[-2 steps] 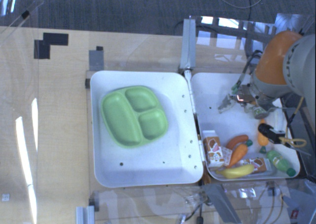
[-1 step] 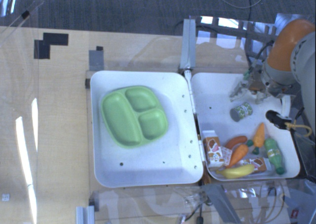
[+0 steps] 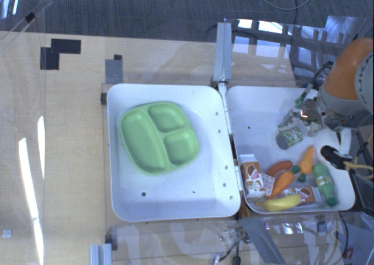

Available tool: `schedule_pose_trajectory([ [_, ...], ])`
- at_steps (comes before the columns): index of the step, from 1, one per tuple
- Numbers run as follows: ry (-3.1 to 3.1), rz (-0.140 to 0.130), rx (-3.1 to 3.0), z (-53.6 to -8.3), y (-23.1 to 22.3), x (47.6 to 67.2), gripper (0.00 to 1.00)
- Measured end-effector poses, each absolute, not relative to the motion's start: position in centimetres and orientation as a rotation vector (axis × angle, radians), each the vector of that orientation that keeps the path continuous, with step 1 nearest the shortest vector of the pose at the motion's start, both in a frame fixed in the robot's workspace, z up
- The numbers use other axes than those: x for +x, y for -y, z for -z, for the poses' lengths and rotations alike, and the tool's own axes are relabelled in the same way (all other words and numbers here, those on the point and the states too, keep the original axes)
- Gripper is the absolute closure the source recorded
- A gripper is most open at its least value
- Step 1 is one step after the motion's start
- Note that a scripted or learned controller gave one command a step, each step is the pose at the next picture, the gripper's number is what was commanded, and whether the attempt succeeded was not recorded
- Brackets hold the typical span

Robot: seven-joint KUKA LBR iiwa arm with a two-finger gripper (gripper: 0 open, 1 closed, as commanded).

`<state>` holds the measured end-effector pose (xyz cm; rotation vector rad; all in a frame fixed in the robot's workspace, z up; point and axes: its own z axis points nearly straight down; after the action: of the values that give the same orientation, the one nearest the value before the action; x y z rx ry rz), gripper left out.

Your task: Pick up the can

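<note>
Can point(image 3: 290, 136) lies tilted in right bin point(image 3: 257, 112), just at 7 o'clock of gripper point(image 3: 304, 115); gripper state: cannot tell. Risk, judged: off-centre descent nudges can, rolling it toward carrots point(image 3: 282, 181) at 6 o'clock.

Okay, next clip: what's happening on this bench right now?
The arm's gripper is down in the right bin, right beside a small can lying tilted on the bin floor. Nothing shows the can lifted yet. Toy food is piled along that bin's near edge: carrots, a banana, a green bottle. The left bin holds a green divided plate.
</note>
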<state>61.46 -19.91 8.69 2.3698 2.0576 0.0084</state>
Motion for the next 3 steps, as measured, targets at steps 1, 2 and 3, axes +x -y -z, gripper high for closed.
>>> schedule_pose_trajectory([
  [1,-2.056,-0.019,2.364,-9.9,19.8,61.8,1.00],
  [2,-2.056,-0.019,2.364,-9.9,19.8,61.8,0.00],
  [3,-2.055,-0.026,2.359,-11.1,19.8,62.1,1.00],
])
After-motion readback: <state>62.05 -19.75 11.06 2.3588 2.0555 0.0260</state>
